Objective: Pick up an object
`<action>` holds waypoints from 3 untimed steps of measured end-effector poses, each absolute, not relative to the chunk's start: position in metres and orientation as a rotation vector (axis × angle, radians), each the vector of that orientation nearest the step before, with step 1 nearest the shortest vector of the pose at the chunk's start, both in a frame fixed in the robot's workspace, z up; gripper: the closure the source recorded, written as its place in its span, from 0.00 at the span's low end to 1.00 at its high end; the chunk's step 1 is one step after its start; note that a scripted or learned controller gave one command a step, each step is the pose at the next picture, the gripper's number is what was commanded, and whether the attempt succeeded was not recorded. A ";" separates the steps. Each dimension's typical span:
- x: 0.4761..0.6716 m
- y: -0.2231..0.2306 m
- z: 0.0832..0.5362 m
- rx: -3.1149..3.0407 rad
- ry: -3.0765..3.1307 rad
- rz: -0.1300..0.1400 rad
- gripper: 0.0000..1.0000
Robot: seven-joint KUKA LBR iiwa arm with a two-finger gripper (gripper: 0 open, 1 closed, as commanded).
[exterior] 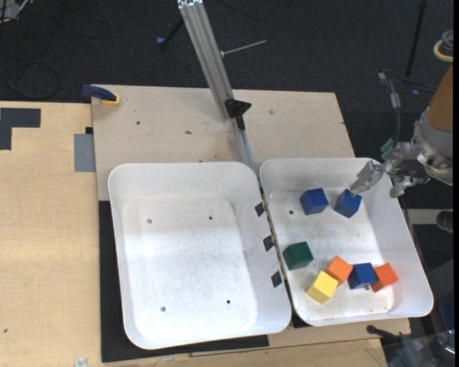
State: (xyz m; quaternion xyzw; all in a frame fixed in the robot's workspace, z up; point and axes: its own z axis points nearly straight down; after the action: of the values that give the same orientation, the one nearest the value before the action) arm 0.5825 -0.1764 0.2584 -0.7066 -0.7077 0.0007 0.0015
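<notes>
gripper (373, 180): at 2 o'clock of right bin (413, 281), finger state unclear
blue cube (348, 202): just beside fingertip, at 7 o'clock

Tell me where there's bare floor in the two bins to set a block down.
The left bin offers bare floor wall to wall. In the right bin, free patches lie between the green cube and the two blue cubes, and along the right wall. The near corner is crowded: yellow, orange, blue, red.
</notes>
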 end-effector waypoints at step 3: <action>0.586 -0.190 0.141 -2.217 -2.216 0.008 0.00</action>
State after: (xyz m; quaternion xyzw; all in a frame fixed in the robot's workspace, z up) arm 0.5856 -0.1904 0.1409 -0.7072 -0.7070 0.0025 0.0036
